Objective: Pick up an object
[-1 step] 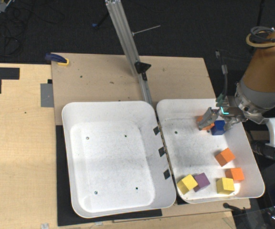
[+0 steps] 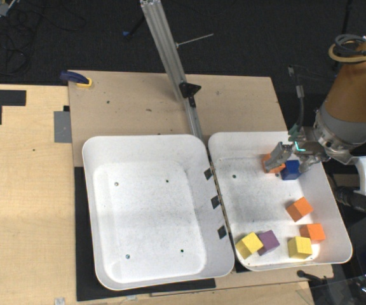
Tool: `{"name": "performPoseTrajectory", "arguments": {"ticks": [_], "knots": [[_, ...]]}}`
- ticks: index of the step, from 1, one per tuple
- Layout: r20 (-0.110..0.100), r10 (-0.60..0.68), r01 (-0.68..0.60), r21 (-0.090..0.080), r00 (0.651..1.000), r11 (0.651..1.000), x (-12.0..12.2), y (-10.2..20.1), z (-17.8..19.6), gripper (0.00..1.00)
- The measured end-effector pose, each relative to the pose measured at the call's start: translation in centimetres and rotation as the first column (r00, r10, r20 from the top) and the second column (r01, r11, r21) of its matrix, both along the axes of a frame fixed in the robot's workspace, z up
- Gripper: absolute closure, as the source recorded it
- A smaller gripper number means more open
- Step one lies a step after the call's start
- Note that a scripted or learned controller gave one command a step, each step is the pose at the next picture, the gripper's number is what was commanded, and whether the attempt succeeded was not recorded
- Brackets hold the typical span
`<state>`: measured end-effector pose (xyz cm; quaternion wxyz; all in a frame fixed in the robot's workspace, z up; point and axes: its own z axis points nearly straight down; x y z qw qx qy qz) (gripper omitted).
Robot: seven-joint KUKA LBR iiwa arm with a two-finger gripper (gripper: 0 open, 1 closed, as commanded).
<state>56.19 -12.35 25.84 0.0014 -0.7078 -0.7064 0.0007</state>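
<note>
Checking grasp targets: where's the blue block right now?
The blue block sits in the right bin, near its upper right corner, right beside the claw, with an orange block lower down in the same bin.

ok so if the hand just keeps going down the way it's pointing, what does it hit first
Probably the blue block: the hand sits low in the right bin, right beside it, with an orange block partly hidden under it. Depth is unclear, so it may meet the bin floor instead.

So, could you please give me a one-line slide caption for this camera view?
Gripper lowered over a blue cube in the right bin, near five more cubes.
</note>
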Motion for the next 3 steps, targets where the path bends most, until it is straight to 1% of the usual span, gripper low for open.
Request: {"name": "performPoseTrajectory", "arguments": {"ticks": [1,2,3], "knots": [[-0.007,0.001,-0.001,0.001,1.000,1.000,0.1,0.0,-6.5,0.00],[-0.006,0.001,-0.001,0.001,1.000,1.000,-0.2,-0.6,-11.1,0.00],[-0.005,0.000,0.000,0.001,1.000,1.000,-0.3,-0.5,-16.5,0.00]]}}
